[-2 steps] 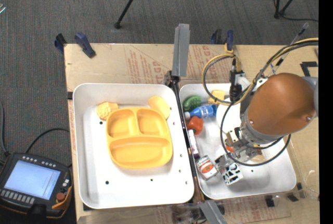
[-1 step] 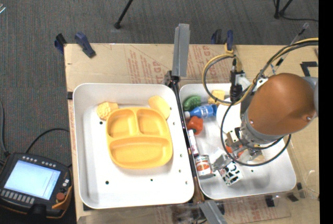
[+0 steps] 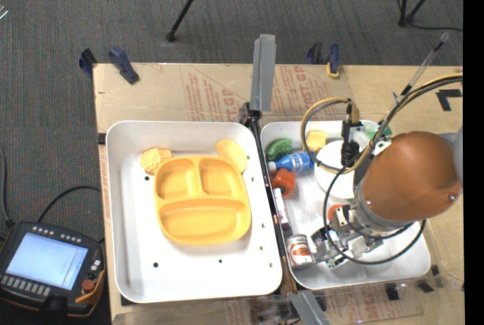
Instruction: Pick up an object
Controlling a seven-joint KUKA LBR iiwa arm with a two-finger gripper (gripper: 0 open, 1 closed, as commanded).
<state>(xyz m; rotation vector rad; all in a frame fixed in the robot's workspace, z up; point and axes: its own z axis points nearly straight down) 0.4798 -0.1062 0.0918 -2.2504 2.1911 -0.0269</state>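
Arm low over right bin [image 3: 423, 259], near its front. Jaws [image 3: 333, 246] point down beside small can [image 3: 300, 249], which lies by bin's left wall. Cannot tell if jaws open or shut; nothing seen held. Can looks like thing to grab. Behind can: red toy [image 3: 283, 180], blue bottle [image 3: 293, 162], green toy [image 3: 278, 147], all crowded along same wall. Yellow tray [image 3: 203, 202] in left bin [image 3: 121, 240].
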